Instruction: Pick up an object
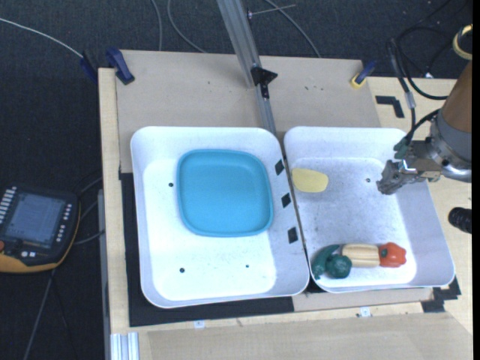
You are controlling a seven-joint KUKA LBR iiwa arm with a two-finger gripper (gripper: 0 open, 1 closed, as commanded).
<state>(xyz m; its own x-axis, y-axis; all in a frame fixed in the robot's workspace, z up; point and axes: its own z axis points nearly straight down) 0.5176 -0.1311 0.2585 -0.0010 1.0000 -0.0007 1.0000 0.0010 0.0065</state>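
In the right bin [420, 223] a yellow, flat rounded piece [310, 180] lies near the upper left corner. Along the front wall rest a green round object [332, 264], a tan cylinder [361, 256] and a red piece [392, 255], lined up and touching. My gripper [391, 183] hangs over the right bin's upper right area, well apart from all of these. Nothing is seen between its fingers. The left bin [154, 223] holds a blue square plate [224, 192].
A metal pole [240, 28] slants down from the top to the gap between the bins. Blue clamps [118, 66] sit at the bench's back corners. A handheld pendant [34, 222] lies on the floor at left. Cables run across the dark floor.
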